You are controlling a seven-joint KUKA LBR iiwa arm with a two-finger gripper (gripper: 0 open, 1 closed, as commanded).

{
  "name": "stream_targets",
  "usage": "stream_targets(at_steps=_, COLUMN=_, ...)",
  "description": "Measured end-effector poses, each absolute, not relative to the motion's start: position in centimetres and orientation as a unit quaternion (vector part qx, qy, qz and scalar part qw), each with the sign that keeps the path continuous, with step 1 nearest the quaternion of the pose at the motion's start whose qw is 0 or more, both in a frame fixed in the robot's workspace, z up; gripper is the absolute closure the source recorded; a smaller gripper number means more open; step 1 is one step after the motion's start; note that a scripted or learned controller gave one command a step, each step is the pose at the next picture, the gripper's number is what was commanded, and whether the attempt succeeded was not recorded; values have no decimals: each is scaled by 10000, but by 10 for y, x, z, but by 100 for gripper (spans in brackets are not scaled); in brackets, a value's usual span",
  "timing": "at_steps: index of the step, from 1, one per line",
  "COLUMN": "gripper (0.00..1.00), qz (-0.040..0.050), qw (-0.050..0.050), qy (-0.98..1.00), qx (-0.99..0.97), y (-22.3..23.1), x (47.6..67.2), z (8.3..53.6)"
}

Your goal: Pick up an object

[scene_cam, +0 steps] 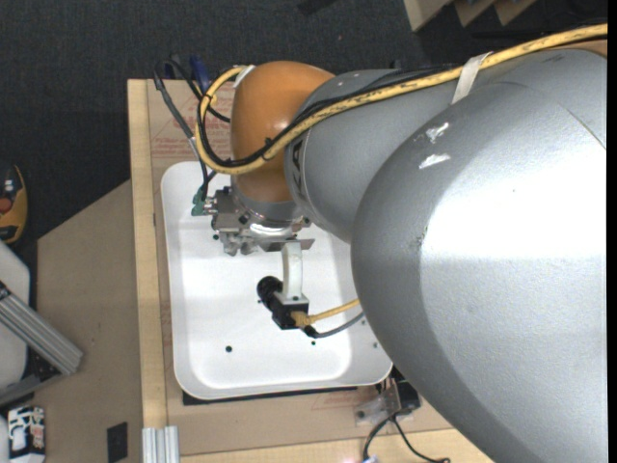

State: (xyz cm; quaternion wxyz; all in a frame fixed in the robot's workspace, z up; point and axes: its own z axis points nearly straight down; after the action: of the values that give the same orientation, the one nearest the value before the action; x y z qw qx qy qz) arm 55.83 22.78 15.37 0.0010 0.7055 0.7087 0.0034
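My gripper (234, 237) hangs low over the far left part of a shallow white bin (202, 287), under the orange wrist band (265, 133). Its grey metal body shows just below the band, and the arm hides what lies beneath it. A white bracket with a black fitting (280, 304) and a yellow cable sticks out from the wrist over the middle of the bin. Two small dark specks (228, 348) lie on the bin floor near its front.
The large grey arm (482, 239) covers the right half of the view, including the second bin. Black and yellow cables (193, 114) loop behind the wrist at the bench's far edge. The wooden bench rim (145, 258) runs along the bin's left side.
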Motion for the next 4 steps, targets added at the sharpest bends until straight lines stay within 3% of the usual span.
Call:
stream_targets(at_steps=1, gripper=100, qz=56, qw=42, qy=7071, qx=7071, y=224, x=671, z=203)
stream_targets(at_steps=2, gripper=100, qz=-50, qw=-27, qy=7061, qx=7081, y=196, x=618, z=128)
stream_targets(at_steps=3, gripper=100, qz=-30, qw=-28, qy=7077, qx=7065, y=217, x=568, z=118)
stream_targets(at_steps=4, gripper=100, qz=-14, qw=-10, qy=7072, qx=7070, y=224, x=567, z=83)
